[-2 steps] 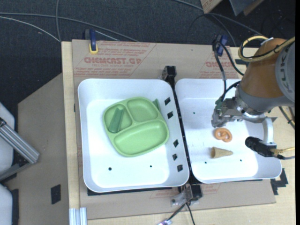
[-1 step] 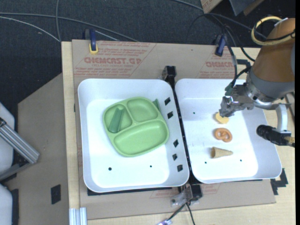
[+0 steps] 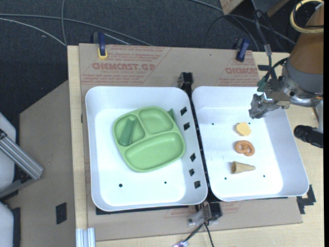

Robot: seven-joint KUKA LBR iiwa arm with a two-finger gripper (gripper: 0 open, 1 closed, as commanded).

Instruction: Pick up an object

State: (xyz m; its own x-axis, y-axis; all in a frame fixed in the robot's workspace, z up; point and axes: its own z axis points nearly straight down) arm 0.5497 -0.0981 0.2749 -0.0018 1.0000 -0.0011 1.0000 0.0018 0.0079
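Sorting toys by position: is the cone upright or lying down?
Lying down. The cone rests on its side on the right bin floor, tip pointing left.

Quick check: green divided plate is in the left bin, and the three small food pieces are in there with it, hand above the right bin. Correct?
Not quite. In the camera view the green divided plastic plate does lie in the left white bin, but the round yellow piece, the orange pretzel-shaped piece and the tan cone-shaped piece lie in the right white bin, under the hand.
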